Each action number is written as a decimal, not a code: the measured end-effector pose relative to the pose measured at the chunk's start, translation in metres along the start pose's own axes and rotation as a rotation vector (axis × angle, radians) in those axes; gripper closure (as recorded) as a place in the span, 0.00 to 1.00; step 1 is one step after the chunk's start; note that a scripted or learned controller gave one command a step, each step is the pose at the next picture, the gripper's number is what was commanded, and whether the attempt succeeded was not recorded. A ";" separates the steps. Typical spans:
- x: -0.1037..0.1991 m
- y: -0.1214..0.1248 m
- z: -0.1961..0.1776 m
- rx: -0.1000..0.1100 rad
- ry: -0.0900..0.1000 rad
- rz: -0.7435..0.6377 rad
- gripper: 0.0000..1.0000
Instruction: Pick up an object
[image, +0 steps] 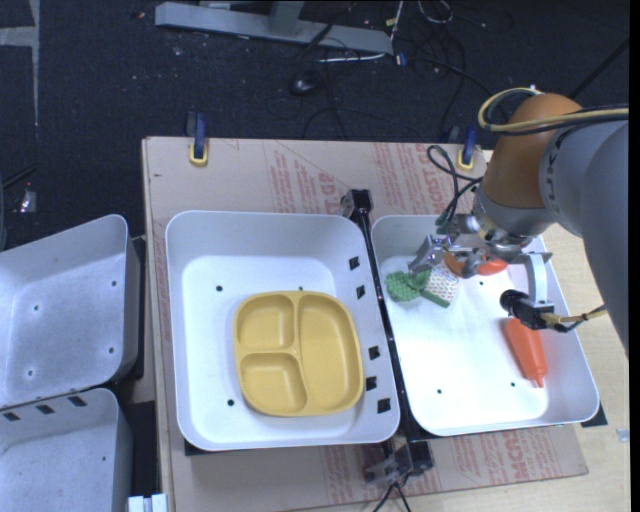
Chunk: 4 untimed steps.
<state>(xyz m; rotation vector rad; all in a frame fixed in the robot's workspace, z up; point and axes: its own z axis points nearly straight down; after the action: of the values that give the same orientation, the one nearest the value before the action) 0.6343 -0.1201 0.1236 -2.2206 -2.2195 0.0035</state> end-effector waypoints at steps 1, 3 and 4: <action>-0.001 0.003 0.028 -0.009 -0.003 0.000 0.00; -0.003 0.003 -0.031 -0.008 -0.001 0.001 1.00; -0.004 0.004 -0.095 -0.011 -0.002 -0.003 1.00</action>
<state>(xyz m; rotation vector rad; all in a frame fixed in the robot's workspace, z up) 0.6384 -0.1242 0.2190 -2.2237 -2.2290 -0.0070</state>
